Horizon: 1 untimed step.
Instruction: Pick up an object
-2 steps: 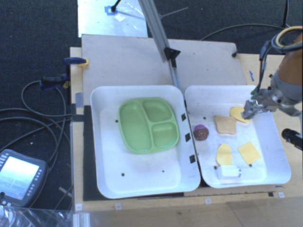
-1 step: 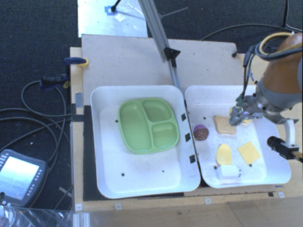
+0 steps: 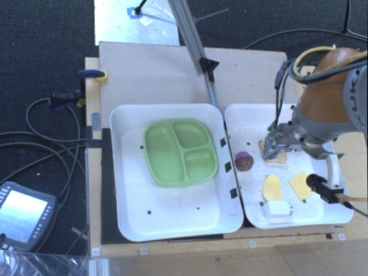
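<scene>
My gripper (image 3: 273, 150) is low in the right bin (image 3: 248, 119), right over a tan, toast-like piece (image 3: 277, 158) whose lower edge shows beneath it. To its left lies a dark purple round thing (image 3: 244, 161). A yellow oval piece (image 3: 272, 187) and a yellow wedge (image 3: 300, 185) lie nearer the front. A white block (image 3: 279, 208) rests by the front wall. Whether anything sits between the gripper's tips is hidden.
The left bin (image 3: 123, 177) bears a green divided plate (image 3: 179, 152). A grey pole (image 3: 190, 30) slants over the bench to the bins' shared wall. Cables and a pendant (image 3: 23, 213) lie on the floor at left.
</scene>
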{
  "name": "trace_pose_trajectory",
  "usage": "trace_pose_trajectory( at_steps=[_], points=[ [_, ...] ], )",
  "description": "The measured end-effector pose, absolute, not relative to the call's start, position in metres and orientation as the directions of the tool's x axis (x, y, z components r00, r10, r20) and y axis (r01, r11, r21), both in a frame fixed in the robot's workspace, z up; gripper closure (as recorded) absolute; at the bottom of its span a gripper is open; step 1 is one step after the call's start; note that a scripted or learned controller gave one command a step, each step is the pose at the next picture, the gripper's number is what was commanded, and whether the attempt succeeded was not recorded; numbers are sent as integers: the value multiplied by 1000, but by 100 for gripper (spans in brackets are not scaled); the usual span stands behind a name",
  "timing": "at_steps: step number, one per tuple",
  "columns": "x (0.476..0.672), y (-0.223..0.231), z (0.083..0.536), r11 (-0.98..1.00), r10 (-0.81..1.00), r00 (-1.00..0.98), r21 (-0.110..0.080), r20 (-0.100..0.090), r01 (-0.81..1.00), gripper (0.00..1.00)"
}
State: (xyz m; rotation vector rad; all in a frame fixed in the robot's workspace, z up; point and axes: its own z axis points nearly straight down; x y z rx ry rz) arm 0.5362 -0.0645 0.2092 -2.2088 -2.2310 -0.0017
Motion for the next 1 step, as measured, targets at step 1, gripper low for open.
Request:
trace_pose_trajectory(
  at_steps=[1],
  points=[
    [531, -11, 204, 11, 1000, -11, 0, 3, 1000, 100]
  ],
)
